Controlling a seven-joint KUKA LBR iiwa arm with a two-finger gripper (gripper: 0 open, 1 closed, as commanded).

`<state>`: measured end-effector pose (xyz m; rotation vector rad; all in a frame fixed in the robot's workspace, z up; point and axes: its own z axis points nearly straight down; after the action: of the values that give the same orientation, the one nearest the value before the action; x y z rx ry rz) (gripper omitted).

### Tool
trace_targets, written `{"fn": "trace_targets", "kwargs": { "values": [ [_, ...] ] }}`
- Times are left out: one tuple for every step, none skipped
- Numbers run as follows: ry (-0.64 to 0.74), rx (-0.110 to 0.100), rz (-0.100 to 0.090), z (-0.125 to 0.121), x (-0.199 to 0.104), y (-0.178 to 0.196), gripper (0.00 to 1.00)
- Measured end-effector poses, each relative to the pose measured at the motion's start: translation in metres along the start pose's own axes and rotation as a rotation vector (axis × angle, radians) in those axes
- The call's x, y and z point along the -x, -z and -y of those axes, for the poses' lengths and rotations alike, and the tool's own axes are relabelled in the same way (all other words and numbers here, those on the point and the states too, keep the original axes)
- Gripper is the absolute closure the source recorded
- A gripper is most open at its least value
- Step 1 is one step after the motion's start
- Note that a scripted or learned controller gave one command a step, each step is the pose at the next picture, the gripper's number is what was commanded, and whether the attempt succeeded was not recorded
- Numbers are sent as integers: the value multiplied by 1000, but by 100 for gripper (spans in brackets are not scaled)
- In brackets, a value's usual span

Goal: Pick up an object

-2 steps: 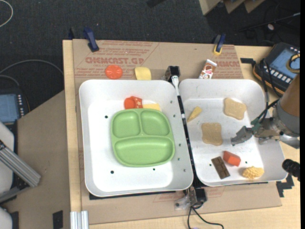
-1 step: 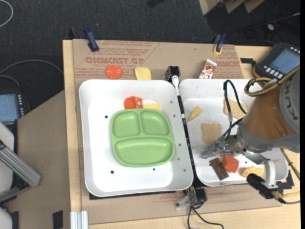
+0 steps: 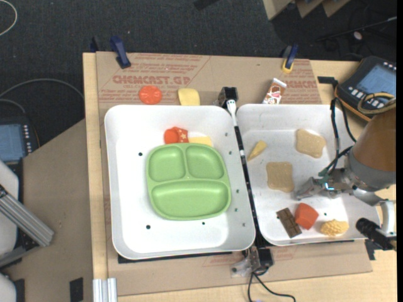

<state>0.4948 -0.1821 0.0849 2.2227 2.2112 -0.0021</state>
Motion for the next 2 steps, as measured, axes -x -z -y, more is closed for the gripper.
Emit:
{"fn": "trace_targets", "kwargs": {
  "values": [
    [13,5,-5,-94,-43,1,0],
    [11,7,-2,-150,-90,1,0]
  ]
}}
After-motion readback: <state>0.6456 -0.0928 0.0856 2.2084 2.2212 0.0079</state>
